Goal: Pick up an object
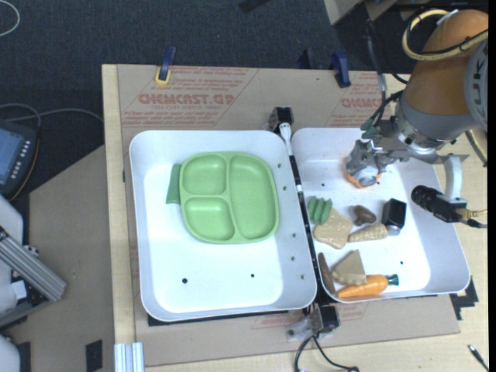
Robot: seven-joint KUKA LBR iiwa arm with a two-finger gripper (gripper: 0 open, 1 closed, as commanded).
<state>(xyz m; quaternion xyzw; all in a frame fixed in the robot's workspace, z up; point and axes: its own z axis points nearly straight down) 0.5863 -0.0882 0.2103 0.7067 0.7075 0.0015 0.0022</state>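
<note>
While the left bin (155, 231) holds a green divided plate (229, 196), the right bin (438, 266) carries the gripper (364, 169), closed on a small orange object (361, 180) near its far edge

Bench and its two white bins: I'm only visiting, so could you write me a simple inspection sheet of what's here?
Surface: brown board printed with red lettering, bearing the left bin and right bin.
Job's things: in the right bin, carrot, green piece, tan pieces, black block, small orange object.
Clutter: green divided tray in the left bin.
Grippers: gripper low over the orange object; jaws' state unclear.
Cables: yellow loop on the arm; wires at the front edge.
Surroundings: dark carpet; blue clamps on the board's far edge.
</note>
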